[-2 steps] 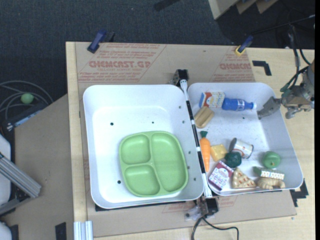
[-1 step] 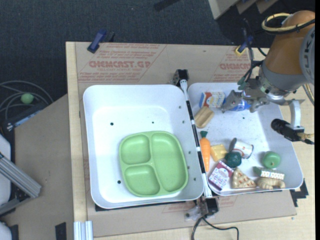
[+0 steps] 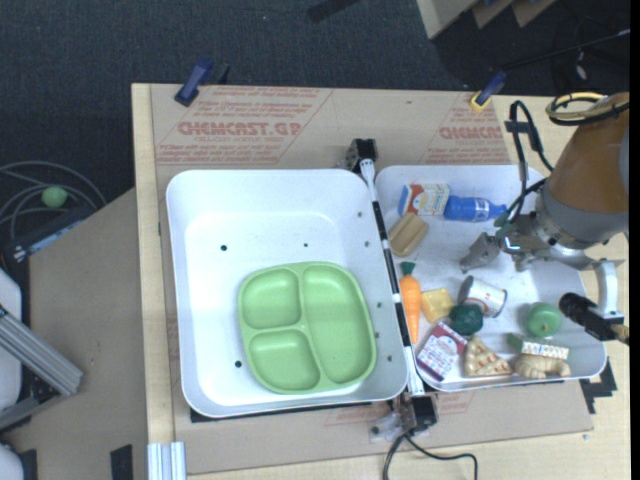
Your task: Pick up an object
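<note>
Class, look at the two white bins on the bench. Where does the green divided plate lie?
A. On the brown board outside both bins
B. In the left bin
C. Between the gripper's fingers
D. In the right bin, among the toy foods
B: the green divided plate lies flat on the floor of the left bin, while the toy foods, such as the carrot, are in the right bin.

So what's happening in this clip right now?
The arm reaches in over the right bin, its gripper hovering low above a clutter of toy food: a carrot, a blue bottle, a green apple. Nothing is visibly held. The left bin holds a green divided plate.
</note>
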### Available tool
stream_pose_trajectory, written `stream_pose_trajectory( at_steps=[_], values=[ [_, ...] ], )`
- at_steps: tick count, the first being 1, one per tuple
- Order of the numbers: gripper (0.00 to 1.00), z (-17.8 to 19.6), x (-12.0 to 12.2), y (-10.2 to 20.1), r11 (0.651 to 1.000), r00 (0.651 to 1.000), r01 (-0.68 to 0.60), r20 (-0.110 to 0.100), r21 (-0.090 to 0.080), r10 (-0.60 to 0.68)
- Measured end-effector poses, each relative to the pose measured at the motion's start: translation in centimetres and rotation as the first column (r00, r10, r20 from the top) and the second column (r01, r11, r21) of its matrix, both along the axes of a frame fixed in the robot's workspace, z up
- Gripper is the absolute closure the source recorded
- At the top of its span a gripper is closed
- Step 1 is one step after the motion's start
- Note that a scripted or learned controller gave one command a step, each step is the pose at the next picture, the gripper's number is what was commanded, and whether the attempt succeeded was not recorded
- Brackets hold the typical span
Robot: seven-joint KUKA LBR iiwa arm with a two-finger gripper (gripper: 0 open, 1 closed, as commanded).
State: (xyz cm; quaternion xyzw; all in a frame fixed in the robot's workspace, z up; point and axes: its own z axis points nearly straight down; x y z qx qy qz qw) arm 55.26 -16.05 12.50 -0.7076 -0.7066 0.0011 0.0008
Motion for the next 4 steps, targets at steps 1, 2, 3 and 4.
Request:
stream_pose_trajectory(
  at_steps=[1, 2, 3, 4],
  values=[
    [0.0, -3.8, -5.6, 6.0, 1.0, 1.0, 0.002, 0.01, -0.004, -0.002],
    [0.0, -3.0, 7.7, 4.3, 1.0, 1.0, -0.001, -0.001, 0.001, 0.001],
    [0.0, -3.9, -0.5, 6.3, 1.0, 1.0, 0.0, 0.006, -0.002, 0.0],
    [0.0, -4.1, -6.8, 5.7, 1.0, 1.0, 0.0, 0.001, 0.001, 0.0]
  ],
)
